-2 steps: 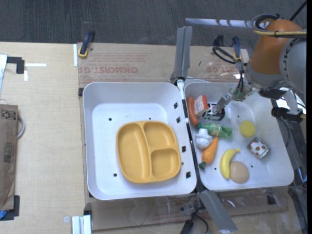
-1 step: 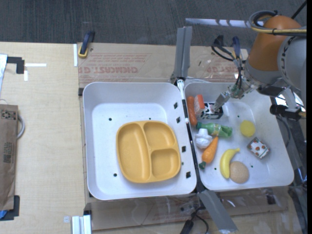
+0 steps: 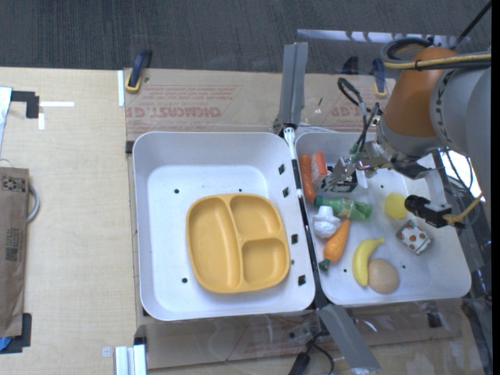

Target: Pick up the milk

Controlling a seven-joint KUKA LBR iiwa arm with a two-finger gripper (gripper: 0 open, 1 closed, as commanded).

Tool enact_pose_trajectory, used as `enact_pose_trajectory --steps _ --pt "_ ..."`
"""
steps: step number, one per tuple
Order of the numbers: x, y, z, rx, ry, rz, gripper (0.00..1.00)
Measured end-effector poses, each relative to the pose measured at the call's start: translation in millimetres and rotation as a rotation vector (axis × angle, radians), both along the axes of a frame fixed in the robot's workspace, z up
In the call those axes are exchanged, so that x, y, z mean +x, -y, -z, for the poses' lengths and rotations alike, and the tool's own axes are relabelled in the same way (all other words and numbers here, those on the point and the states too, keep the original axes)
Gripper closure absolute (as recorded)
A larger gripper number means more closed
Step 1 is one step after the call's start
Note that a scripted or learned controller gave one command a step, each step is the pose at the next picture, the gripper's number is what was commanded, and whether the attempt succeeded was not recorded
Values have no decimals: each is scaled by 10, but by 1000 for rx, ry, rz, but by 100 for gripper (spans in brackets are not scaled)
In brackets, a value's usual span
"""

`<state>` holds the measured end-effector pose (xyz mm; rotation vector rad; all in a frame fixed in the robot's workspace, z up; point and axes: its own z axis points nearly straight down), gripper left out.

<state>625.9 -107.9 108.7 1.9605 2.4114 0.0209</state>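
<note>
Milk carton point(image 3: 413, 237), small and patterned, lies tilted in the right bin point(image 3: 453, 283) toward its right side, just right of the banana point(image 3: 362, 259) and egg point(image 3: 383, 276) and near the lemon point(image 3: 396, 205). Well apart from it, the gripper point(image 3: 341, 176) hangs over the far left part of that bin, beside the red sausage point(image 3: 318, 165); whether it is parted or closed cannot be told. A yellow divided plate point(image 3: 237, 242) sits in the left bin point(image 3: 156, 209).

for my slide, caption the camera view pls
Gripper low in the right bin among toy food; yellow tray sits in the left bin.
</note>
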Motion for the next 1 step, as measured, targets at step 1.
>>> enact_pose_trajectory --steps 1 --pt "302 71 7 3 -11 -124 0"
